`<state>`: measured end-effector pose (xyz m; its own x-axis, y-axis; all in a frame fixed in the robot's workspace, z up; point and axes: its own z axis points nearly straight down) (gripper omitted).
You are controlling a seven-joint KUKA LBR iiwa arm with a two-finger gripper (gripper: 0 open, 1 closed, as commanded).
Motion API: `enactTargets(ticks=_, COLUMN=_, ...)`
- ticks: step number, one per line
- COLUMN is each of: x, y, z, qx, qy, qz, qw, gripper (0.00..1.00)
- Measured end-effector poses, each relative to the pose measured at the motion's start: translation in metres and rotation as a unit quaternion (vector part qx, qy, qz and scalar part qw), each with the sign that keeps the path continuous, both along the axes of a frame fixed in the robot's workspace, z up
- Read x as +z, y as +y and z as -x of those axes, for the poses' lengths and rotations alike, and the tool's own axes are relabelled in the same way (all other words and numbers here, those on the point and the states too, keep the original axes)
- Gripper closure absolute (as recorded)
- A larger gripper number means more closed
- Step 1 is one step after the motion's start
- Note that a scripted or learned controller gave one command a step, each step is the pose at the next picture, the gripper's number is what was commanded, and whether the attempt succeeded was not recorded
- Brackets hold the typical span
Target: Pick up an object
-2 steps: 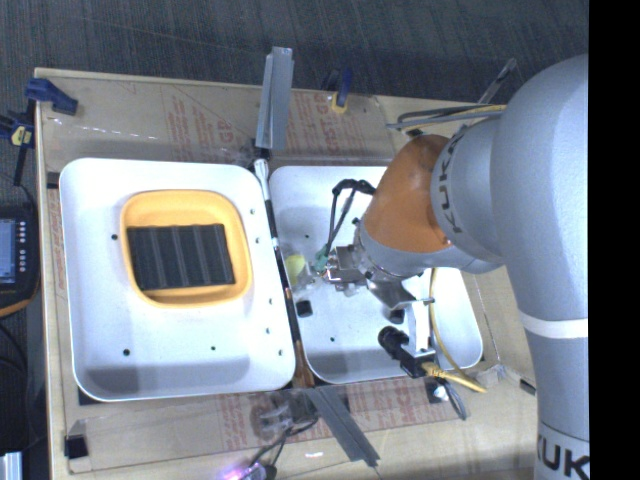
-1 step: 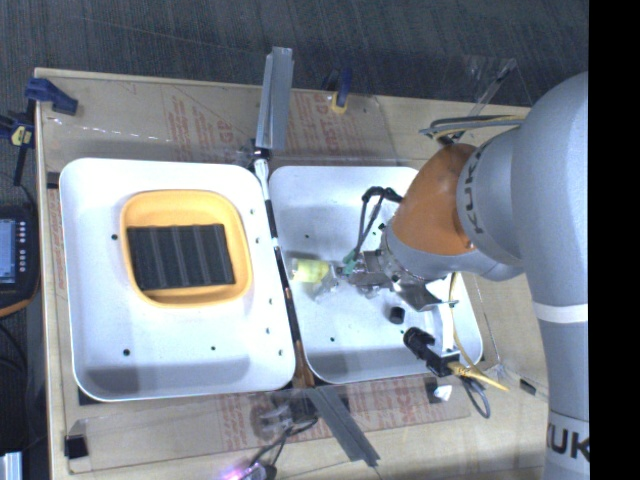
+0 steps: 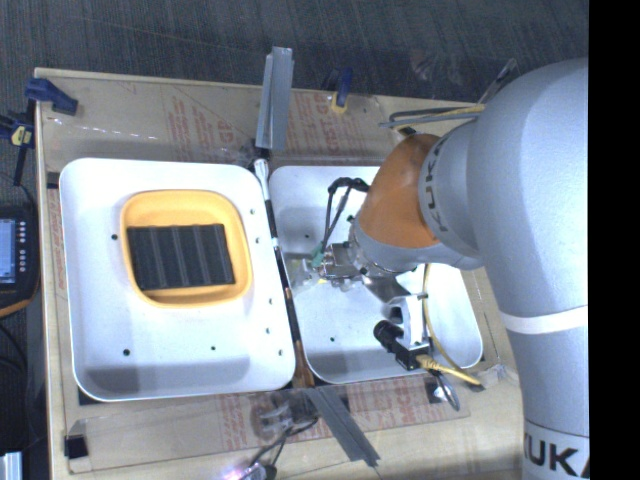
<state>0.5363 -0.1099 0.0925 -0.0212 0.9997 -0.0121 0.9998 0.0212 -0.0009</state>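
1. Left bin (image 3: 90, 268): yellow tray (image 3: 185, 248) with a dark ribbed insert, lying flat, upper middle.
2. Right bin (image 3: 340, 353): arm (image 3: 480, 198) reaches in; gripper (image 3: 325, 268) low near the bin's left wall. Grip state: cannot tell.

The grey arm (image 3: 530, 218) comes in from the right side and bends down toward the left. Its big rounded upper part is near the camera and covers much of the right side. Below it, the orange band (image 3: 398, 200) sits above the wrist. The wrist points down and left, and the gripper (image 3: 325, 265) is low at its end, partly hidden by cables.
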Motion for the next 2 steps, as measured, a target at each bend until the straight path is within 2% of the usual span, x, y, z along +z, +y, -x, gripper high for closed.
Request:
enactTargets(ticks=1, x=0.007, y=-0.049, z=-0.037, qx=0.009, qy=0.001, qz=-0.0064, qw=0.9999, gripper=0.00)
enactTargets(ticks=2, x=-0.001, y=-0.052, z=-0.080, qx=0.015, qy=0.001, qz=-0.0066, qw=0.9999, gripper=0.00)
